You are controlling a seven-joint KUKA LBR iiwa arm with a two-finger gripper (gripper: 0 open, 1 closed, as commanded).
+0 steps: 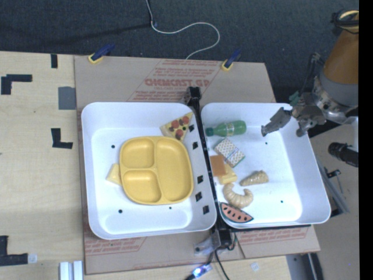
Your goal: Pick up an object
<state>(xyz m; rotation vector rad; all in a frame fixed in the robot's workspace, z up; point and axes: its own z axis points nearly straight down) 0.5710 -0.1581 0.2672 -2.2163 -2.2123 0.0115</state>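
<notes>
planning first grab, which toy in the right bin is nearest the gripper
The green bottle, lying on its side at the bin's far edge, is closest to the gripper; the other toys sit lower down.

Right bin (303, 206): right half is left bare, free for passage. Its left side is crowded by green bottle (225, 129), croissant (239, 196), watermelon slice (236, 214). Left bin (96, 156) is mostly blocked by yellow plate (156, 170).

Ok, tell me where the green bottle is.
The green bottle lies on its side in the right bin, near its top left corner, beside the divider, just above the checkered packet.
</notes>
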